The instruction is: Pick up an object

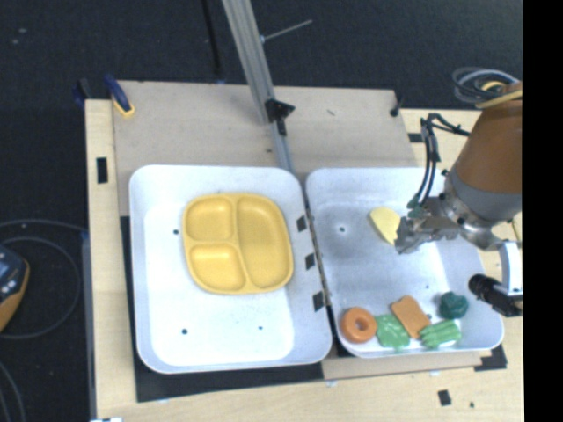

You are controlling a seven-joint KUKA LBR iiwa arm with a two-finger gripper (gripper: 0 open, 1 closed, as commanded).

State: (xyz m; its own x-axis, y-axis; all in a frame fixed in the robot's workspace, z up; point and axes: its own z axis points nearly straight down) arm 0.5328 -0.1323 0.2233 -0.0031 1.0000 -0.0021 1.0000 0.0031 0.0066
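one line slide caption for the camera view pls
KUKA arm's gripper lowered beside a pale yellow piece in the right bin; yellow divided plate sits in the left bin.

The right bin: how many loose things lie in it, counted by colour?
Yellow: 1, the yellow piece beside the pincer
Orange: 2, the ring and the block
Green: 3, the light lump, the long piece, the dark piece
Total: 6
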